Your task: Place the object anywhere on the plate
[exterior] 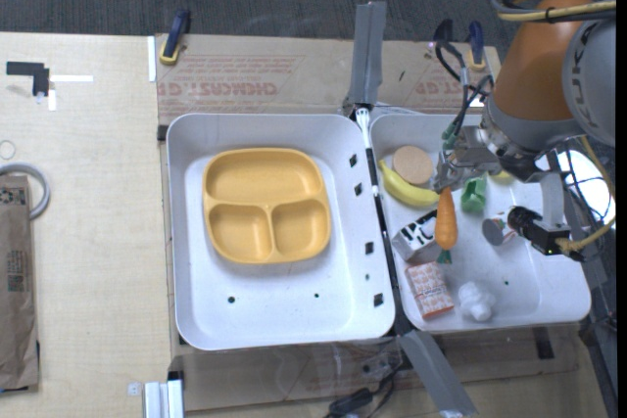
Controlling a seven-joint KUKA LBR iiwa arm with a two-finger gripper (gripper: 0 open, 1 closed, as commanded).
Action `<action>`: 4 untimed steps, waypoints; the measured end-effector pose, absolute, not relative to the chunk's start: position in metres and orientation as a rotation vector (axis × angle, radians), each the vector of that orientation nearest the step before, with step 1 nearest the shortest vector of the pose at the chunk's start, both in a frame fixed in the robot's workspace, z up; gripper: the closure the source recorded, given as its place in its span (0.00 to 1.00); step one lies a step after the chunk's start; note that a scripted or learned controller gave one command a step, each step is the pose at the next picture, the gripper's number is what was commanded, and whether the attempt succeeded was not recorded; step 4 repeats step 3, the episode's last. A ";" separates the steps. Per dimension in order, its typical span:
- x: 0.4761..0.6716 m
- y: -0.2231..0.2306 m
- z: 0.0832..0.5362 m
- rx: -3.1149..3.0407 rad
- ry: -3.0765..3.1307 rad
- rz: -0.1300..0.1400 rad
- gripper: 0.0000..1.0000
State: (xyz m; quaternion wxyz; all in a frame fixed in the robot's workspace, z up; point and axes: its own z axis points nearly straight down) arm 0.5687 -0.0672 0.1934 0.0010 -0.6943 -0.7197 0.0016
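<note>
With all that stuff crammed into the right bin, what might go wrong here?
The gripper sits among a tightly packed carrot, banana and green piece, so it might grab the wrong thing or two together. The yellow plate lies in the other bin, so a weak grip could drop the item crossing the divider.

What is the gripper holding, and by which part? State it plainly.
It cannot be told. The gripper sits low in the right bin, just above the top end of the carrot, and the arm hides any contact.

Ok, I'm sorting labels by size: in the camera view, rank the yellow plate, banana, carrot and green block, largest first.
1. yellow plate, by far
2. banana
3. carrot, looking close to the banana, so that pair is unsure
4. green block
</note>
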 end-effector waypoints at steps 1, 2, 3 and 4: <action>0.547 0.028 0.191 -2.077 -2.355 0.005 1.00; 0.607 0.083 0.191 -2.048 -2.382 0.005 1.00; 0.607 0.083 0.191 -2.048 -2.382 0.005 0.00; 0.607 0.083 0.191 -2.048 -2.382 0.005 0.00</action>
